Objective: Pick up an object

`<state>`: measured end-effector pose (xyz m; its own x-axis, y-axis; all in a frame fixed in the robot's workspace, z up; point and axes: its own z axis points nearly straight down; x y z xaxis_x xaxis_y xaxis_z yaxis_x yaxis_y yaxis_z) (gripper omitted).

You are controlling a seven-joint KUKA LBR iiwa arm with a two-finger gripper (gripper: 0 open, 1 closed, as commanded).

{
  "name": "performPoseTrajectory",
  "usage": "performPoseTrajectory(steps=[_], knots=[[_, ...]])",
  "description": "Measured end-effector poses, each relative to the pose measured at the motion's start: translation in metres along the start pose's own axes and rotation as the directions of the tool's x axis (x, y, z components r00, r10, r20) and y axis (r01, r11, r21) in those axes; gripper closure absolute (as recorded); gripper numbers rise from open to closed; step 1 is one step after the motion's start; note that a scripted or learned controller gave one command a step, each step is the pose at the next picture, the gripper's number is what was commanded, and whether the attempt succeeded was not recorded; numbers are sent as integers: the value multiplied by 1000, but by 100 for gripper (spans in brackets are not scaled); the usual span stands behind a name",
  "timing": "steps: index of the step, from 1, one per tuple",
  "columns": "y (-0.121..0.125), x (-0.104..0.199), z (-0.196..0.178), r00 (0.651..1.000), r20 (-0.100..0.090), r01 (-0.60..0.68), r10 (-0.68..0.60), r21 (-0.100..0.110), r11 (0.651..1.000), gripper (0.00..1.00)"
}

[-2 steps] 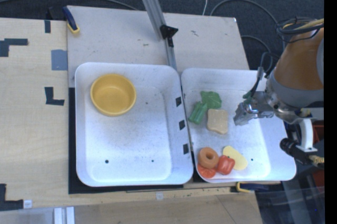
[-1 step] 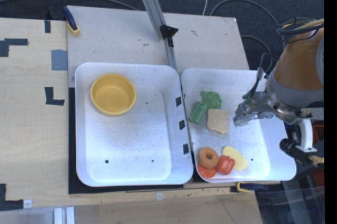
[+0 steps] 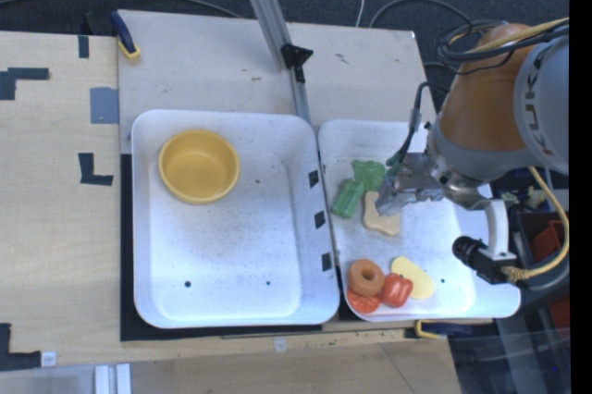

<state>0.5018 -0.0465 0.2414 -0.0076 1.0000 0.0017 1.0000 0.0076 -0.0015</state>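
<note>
The gripper (image 3: 396,198) sits over the right bin (image 3: 435,290), directly above a tan piece (image 3: 380,219); jaw state cannot be determined. A green toy (image 3: 356,187) lies at its 9 o'clock.

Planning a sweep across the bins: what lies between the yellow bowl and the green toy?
In the camera view, bare white floor of the left bin, then the two bins' adjoining rims, separate the yellow bowl from the green toy.
</note>
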Motion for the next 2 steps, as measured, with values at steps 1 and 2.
performPoseTrajectory(steps=[1, 2], knots=[[18, 53, -6, 1000, 0, 0, 0, -1, 1000, 100], [39, 100, 7, 1000, 1, -1, 1, 1, 1000, 100]])
